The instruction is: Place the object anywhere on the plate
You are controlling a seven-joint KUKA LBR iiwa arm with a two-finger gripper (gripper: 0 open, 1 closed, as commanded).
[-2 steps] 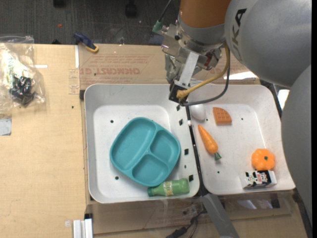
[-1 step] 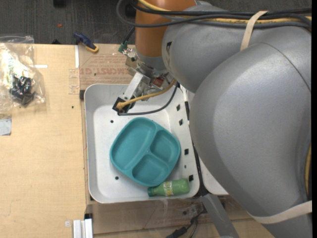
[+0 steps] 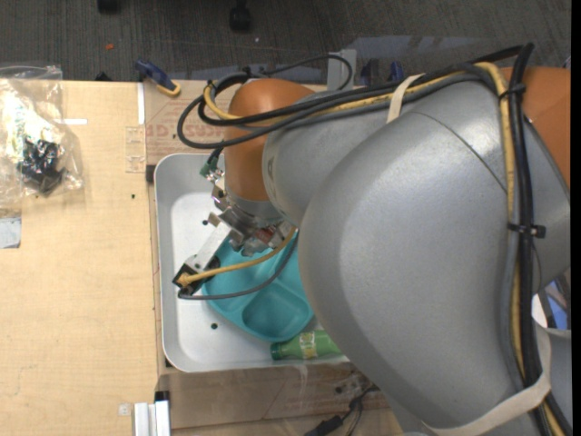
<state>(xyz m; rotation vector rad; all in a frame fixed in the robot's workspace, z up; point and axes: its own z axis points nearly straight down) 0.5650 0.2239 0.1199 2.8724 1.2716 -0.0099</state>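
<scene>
Noted green object lying by bin wall just beside plate, not on it, end effector low over plate, grip state impossible to tell; judged wall likely to spoil any pickup.

1. The teal plate lies in the white bin, towards that bin's lower right part. Its curved rim faces the bin's bare floor, and its upper and right parts are hidden beneath the arm.
2. The green object, bottle-like with a pale label, lies on its side along the bin's lower wall, just beside the plate's lower edge and not on it.
</scene>
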